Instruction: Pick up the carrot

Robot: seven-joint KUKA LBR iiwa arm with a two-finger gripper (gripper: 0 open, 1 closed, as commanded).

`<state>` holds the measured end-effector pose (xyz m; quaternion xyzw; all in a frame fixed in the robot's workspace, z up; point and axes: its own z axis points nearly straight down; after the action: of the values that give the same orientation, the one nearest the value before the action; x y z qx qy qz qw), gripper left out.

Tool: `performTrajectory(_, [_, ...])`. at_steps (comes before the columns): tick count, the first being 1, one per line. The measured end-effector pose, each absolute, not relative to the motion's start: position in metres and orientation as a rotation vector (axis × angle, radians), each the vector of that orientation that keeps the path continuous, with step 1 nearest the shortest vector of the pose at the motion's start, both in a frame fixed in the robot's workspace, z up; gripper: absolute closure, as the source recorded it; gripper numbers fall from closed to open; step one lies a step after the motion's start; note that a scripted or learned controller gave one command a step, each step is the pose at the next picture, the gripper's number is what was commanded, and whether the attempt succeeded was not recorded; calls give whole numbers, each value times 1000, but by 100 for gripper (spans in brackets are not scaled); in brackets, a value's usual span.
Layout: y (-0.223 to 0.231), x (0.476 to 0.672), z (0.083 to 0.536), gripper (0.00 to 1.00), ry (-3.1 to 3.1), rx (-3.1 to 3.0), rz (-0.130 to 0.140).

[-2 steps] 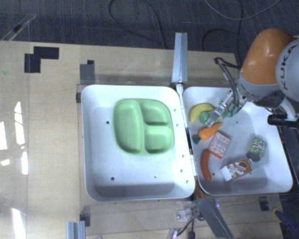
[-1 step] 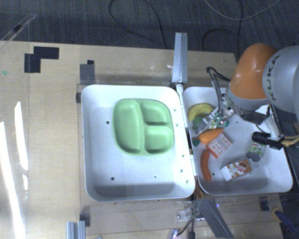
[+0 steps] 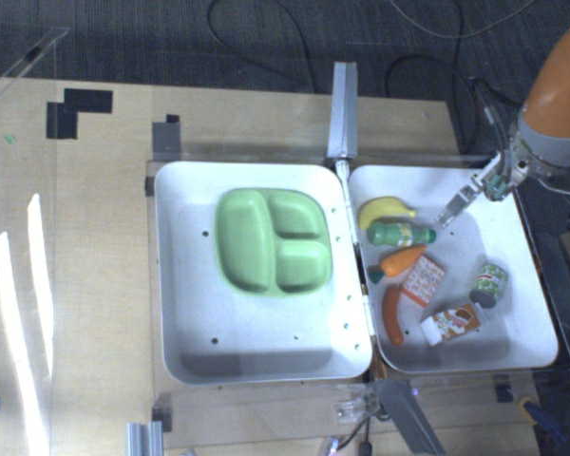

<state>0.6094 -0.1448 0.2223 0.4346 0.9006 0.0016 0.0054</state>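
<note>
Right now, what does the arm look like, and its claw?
The arm is grey with a broad orange band above the wrist. Its claw is slim and pale grey, with a small greenish part where it joins the wrist. Dark cables run beside the arm.

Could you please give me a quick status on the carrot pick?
Pincer hovering over right bin, nothing between its fingers. Carrot lying in that bin, untouched. Green bottle right against carrot's upper side, red-and-white packet crowding the lower.

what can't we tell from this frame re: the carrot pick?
- Gripper: small and blurred in the camera view; finger state unreadable.
- Carrot: leafy end tucked against the green bottle; contact unclear.
- Arm: cut off by the right edge.
- Labels on small can: too small.
</note>
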Motion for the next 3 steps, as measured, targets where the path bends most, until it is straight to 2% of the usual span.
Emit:
performTrajectory(1, [-115, 580, 111, 0, 2854, 1295, 5])
performTrajectory(2, [-118, 627, 90, 0, 3108, 464, -6])
performTrajectory(3, [-137, 598, 128, 0, 3120, 264, 1])
